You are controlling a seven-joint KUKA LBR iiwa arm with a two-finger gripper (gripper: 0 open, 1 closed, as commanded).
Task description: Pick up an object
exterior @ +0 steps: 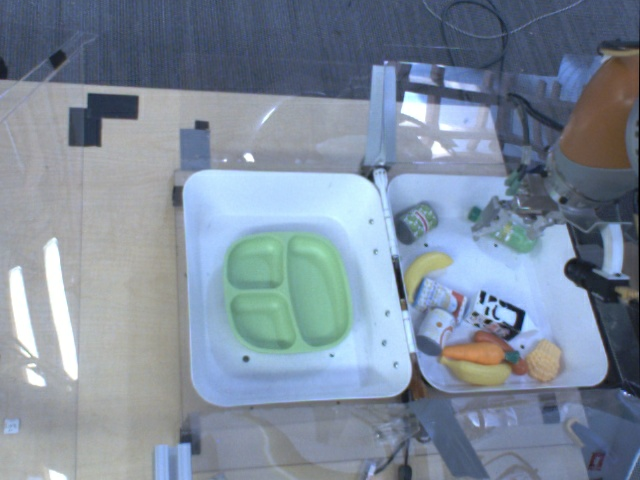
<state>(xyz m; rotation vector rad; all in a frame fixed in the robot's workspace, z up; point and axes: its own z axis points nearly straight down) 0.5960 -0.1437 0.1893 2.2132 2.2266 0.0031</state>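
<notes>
**Robot arm poised over a cluttered bin**

The end effector hovers at the right bin's far side, over a green object; whether it grips is unclear. Best descend straight, closing around that item alone. A black-and-white packet carries print too small to read.

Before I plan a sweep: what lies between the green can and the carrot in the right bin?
In the camera view, a banana and a small white carton lie between the green can and the carrot.
</notes>
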